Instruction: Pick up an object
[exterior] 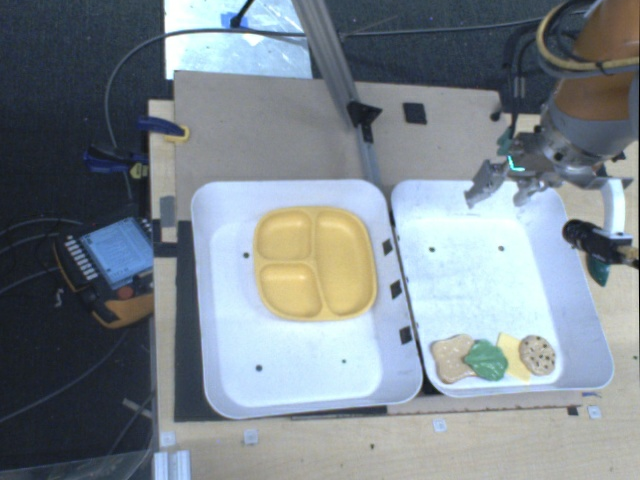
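Bench: brown board on dark carpet, two shallow white bins side by side, cables and a handheld pendant [108, 268] off at the left edge.
Left bin [225, 368]: just a yellow divided plate [314, 262] sitting in its upper middle.
Right bin [480, 268]: all the small stuff is bunched along its lower edge, in the lower right of the frame.
Targets: tan toast-shaped piece [450, 358], green leafy piece [487, 359] touching it, yellow wedge [513, 356] partly under the green, and a chip cookie [537, 354] on the right end.
Gripper [506, 184]: up at the right bin's top edge, well apart from the pile, fingers spread and nothing between them.
Handling guess: these look like light, stiff toy food, flat and probably a bit slick.
Best grab, imo: the cookie. It's on the outside of the cluster, so pinch across its edges.
Risk: flat pieces can skid or squirt out.
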Robot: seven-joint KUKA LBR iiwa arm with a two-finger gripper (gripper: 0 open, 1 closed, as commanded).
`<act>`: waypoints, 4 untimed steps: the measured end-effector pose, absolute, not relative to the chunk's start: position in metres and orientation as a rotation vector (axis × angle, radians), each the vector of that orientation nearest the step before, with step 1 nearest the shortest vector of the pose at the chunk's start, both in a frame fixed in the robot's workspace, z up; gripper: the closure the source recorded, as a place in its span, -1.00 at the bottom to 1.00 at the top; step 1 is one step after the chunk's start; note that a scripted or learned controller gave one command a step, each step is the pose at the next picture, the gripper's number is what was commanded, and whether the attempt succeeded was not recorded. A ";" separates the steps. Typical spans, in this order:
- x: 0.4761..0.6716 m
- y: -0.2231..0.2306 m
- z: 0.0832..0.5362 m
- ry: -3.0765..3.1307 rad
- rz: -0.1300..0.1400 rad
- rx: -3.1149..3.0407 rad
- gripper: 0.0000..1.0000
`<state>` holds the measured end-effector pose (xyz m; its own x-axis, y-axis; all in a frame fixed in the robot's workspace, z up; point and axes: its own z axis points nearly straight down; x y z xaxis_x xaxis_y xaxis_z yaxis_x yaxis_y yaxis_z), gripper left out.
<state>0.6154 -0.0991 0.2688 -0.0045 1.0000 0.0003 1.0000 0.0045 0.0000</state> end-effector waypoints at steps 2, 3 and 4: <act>0.615 -0.095 0.207 -2.222 0.004 -2.217 -1.00; 0.619 -0.090 0.163 -2.225 0.001 -2.217 -1.00; 0.624 -0.092 0.120 -2.221 0.002 -2.220 -1.00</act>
